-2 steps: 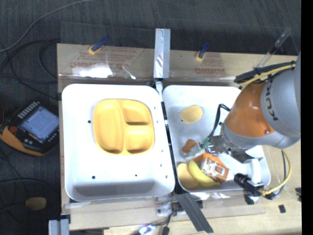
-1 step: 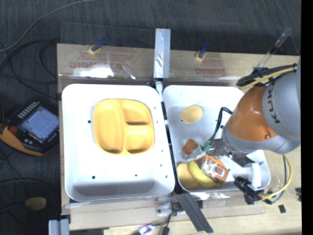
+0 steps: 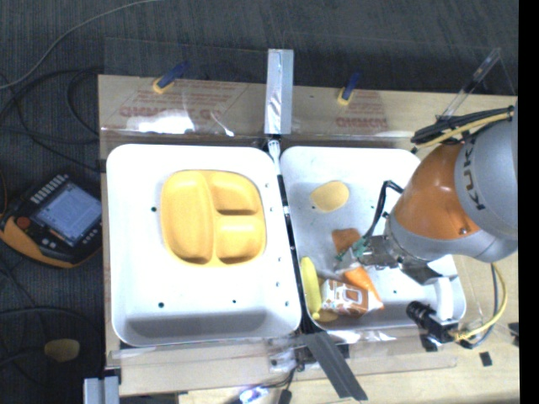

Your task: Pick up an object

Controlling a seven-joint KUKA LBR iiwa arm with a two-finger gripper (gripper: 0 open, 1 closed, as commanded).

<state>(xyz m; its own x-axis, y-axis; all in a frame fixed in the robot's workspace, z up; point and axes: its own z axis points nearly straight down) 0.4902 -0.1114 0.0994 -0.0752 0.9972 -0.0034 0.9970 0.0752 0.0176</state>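
The bench (image 3: 118,108) is the largest thing, a light wooden surface with clear plastic film taped along its far edge. On it stand two shallow white bins side by side. The left bin (image 3: 135,301) holds a yellow tray (image 3: 212,217) with three compartments, lying flat near the middle of the bin. The right bin (image 3: 370,165) holds several small objects, and the arm (image 3: 459,196) reaches into it from the right, grey with a wide orange band above the wrist.

The gripper (image 3: 364,255) is low over the middle of the right bin, between the objects, but its fingers are hidden by the wrist and cables, so I cannot tell if it is released or clenched, and no object is seen between its fingers.

Just beside the gripper lies an orange carrot-like piece (image 3: 364,279), and under that a small printed packet (image 3: 347,297), touching it. A brown piece (image 3: 345,239) lies just left of the gripper. A yellow banana (image 3: 311,286) lies along the left wall of the right bin, next to the packet. A flat yellow round object (image 3: 329,194) lies apart from the others, in the far part of the bin.

Outside the bench, on the dark floor at left, there is a handheld control pad (image 3: 52,219) with an orange body and a screen
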